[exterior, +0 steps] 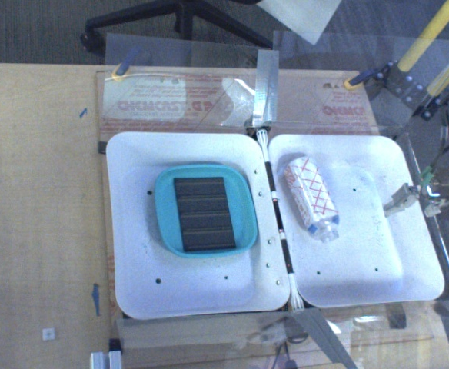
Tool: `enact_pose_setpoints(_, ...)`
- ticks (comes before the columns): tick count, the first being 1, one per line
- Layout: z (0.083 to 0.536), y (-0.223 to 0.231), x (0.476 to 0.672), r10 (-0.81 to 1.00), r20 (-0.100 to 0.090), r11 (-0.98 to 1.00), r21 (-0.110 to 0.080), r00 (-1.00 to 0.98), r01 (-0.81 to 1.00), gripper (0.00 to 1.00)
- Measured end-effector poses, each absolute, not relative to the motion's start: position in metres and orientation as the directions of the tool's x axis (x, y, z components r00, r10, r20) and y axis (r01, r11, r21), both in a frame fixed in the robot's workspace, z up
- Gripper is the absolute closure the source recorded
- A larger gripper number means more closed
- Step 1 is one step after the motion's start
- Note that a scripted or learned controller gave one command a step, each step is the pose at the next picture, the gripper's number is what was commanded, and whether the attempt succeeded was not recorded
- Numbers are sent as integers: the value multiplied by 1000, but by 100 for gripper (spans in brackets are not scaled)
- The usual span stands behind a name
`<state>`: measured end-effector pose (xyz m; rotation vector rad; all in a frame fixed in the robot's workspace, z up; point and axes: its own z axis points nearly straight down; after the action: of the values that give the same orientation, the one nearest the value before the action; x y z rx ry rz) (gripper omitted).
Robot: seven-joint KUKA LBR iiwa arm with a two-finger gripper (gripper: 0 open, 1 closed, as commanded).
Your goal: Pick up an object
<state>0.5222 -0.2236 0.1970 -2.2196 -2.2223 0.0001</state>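
**Where the gripper hung at the rim, a round bottle lay ready to roll**

Although the gripper [410,197] was small and blurred at the right edge of the right bin [378,283], its state could not be told. It held nothing visible.

The nearest candidate, a clear plastic bottle [310,197] with a red lattice label, lay on its side well apart from it, near that bin's left wall. Its cap end pointed toward the near edge.

The likely failure was a roll. A descent off the bottle's axis could nudge it toward the wall, and the smooth plastic could slip.

The teal tray [206,209] with its dark ribbed insert sat mid-floor in the left bin [132,283]. It looked too wide and flat to grasp except by its rim.
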Motion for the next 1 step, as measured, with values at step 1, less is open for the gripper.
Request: enact_pose_setpoints(1, 126, -180, 594, 1000, -1, -17, 2, 17, 1000, 0)
